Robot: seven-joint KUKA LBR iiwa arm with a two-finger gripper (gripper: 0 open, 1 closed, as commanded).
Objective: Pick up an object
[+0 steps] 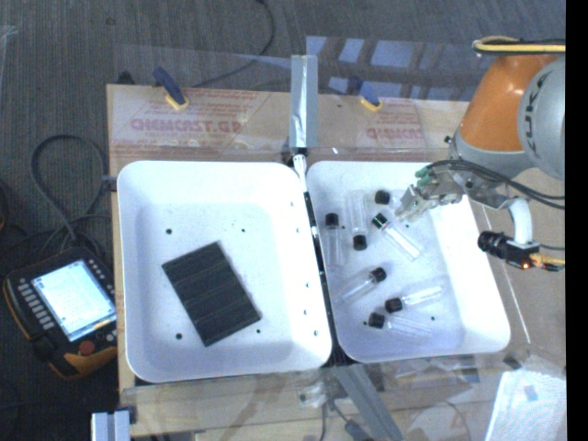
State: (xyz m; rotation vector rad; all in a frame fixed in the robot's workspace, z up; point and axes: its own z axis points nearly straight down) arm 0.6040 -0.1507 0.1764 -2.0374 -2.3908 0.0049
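Bench front edge [276,398] at 6 o'clock is nearest, with bare metal frame pieces below it. Two white bins sit side by side on it.

Left bin [138,246]: 1 item, a dark ribbed rectangular pad [210,293], lying flat and skewed, slightly toward 7 o'clock of bin centre.

Right bin [478,310]: clear vials with black caps, all lying down. I count about 7 caps: three near 10–11 o'clock of the bin [332,220], [359,242], [381,197], one at the gripper [378,220], one mid-bin [377,274], two toward 6 o'clock [393,305], [375,321]. Clear bodies are hard to separate from the white floor, so the count is approximate.

Writing: red print on the board behind the bins at 12 o'clock [184,125], mirrored or blurred, not readable. Grey lettering on the arm's wrist housing is cut off, not readable.

Also: 2 clamps on the board's far edge [170,88], [369,102]; 1 teach pendant [64,306] with lit screen on the floor at 8 o'clock.

Arm [514,108] comes in from 2–3 o'clock, orange band up, wrist angled down toward 9 o'clock. Gripper [409,205] is low over the right bin's 11 o'clock area, tip just beside a vial [397,239]. Whether the pincer is released or clenched: cannot tell, too small and blurred.
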